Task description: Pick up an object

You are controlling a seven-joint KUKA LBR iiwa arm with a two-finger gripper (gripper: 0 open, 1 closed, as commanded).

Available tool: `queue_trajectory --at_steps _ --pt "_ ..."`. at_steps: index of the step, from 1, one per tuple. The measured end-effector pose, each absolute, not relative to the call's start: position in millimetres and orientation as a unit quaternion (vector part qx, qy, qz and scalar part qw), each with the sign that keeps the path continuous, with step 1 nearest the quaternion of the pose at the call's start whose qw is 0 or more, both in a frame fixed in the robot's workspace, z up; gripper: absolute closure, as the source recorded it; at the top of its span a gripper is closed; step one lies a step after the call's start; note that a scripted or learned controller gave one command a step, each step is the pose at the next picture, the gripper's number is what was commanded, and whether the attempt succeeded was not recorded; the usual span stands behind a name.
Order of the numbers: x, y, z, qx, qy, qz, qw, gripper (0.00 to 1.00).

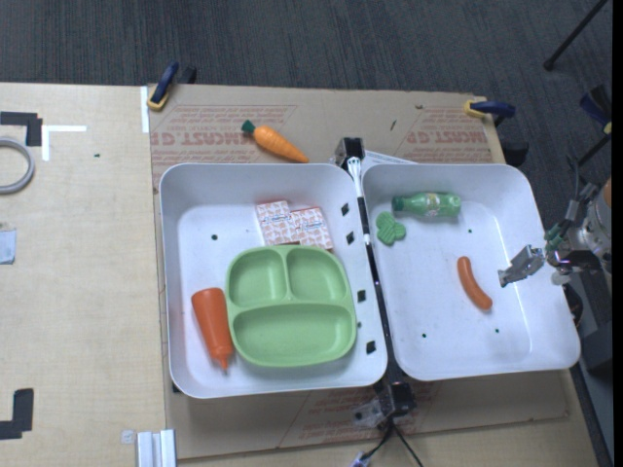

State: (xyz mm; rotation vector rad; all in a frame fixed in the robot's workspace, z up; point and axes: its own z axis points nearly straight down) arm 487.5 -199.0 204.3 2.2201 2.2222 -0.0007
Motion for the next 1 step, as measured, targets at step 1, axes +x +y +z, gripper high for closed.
queue_trajectory --at_steps 1 --pt "506.6 -170.6 92.0 0.746 0.666 -0.0001 0.0 0.0"
